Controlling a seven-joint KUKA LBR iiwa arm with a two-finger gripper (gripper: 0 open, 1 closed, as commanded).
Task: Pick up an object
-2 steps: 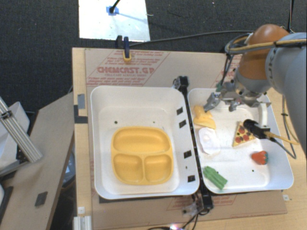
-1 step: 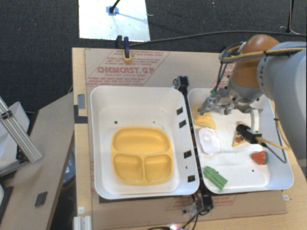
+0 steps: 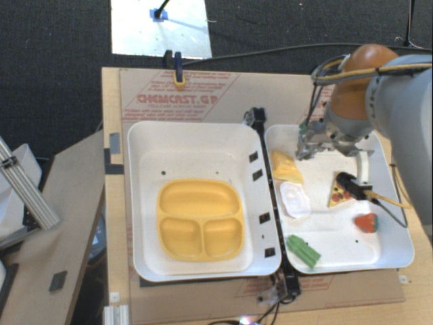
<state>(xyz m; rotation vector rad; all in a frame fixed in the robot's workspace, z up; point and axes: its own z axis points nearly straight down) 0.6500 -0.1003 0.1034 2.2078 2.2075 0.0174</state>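
My gripper (image 3: 306, 147) hangs over the far left part of the right bin (image 3: 392, 249), just above and right of a yellow wedge (image 3: 287, 167). Nothing shows between it and the bin floor. A white crumpled piece (image 3: 295, 200) lies below the wedge. A pizza slice toy (image 3: 337, 195) rests in the middle of that bin, with a red fruit (image 3: 366, 222) to its right. A green ridged piece (image 3: 303, 250) lies at the near left corner.
The left bin (image 3: 145, 154) holds a yellow divided plate (image 3: 200, 218). A black clip strip (image 3: 267, 195) runs along the wall between the two bins. My grey arm with its orange band (image 3: 358, 80) reaches in from the upper right.
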